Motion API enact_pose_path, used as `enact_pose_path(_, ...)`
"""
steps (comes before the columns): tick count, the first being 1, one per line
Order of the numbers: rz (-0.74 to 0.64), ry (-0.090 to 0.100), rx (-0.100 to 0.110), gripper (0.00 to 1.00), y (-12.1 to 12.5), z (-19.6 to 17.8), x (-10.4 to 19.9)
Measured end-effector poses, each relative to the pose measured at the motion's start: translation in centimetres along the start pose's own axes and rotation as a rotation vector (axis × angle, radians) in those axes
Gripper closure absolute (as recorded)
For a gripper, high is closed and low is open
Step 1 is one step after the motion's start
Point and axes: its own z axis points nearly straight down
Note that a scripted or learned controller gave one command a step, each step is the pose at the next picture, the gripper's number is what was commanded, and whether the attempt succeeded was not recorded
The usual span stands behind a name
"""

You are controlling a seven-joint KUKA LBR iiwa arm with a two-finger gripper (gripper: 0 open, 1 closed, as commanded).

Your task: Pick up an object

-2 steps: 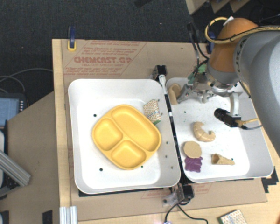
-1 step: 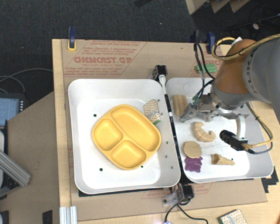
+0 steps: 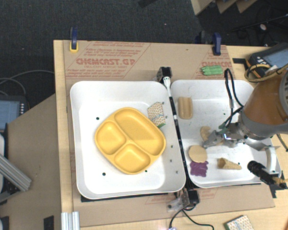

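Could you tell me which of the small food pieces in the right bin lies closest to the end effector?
The small tan piece just left of the end effector. The round beige disc, purple piece, wedge and tan block lie farther off.

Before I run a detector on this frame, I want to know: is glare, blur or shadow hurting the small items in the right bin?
In the camera view, light is even and soft; the white right bin looks slightly washed out, so pale items like the round tan piece have low contrast. The purple piece stands out clearly. The gripper looks a little soft-edged. The yellow tray is sharp with faint shadows.
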Motion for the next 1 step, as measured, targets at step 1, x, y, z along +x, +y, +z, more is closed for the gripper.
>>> enact_pose_path(1,-0.005,-0.004,-0.011,0.00,6.68,-0.09,0.84)
